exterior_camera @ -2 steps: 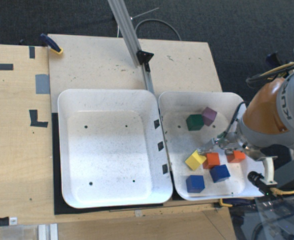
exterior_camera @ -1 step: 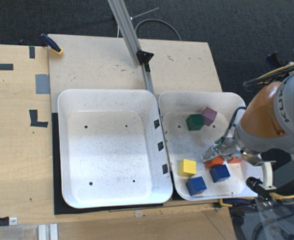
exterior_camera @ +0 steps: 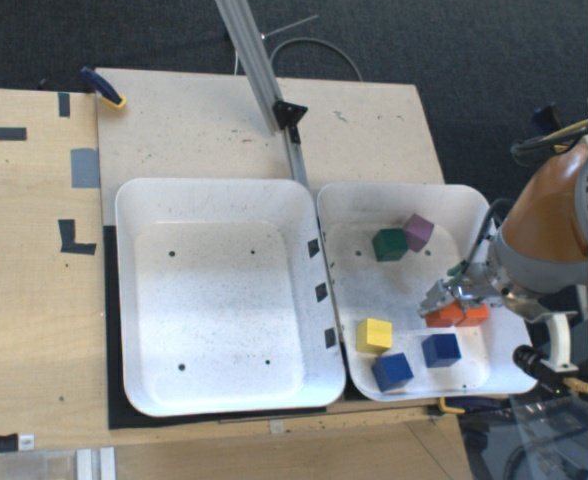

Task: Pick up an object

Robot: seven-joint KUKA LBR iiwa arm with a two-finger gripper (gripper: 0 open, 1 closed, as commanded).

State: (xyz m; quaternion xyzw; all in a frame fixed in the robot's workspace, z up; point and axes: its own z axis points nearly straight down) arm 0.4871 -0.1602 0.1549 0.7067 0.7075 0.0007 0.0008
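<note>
Dark carpet ran all round the wooden surface, which carried two shallow white bins side by side. Left bin had nothing but black specks on its floor, so all the action was in the right bin.

Going by a clock face laid on that right bin: green cube and purple cube sat touching each other up around 12 to 1, yellow cube was near 7, and two blue cubes, one at about 6 and the other near 5. The orange block was at roughly 4, right under the gripper, which came in from 3 o'clock.

Honestly couldn't tell how the fingers stood, the metal bits were a blur over the orange block and I wouldn't say it was held.

My guess on handling: these looked like small rigid toy cubes, light, stiff, nothing fragile about them. Flat faces should have been easy to pinch, though smooth sides could slip if the squeeze landed on a corner. I'd have gone for two opposite flat sides of the orange block, square on. It was close to the near blue cube and the bin wall, so room for the fingers looked tight on that side
</note>
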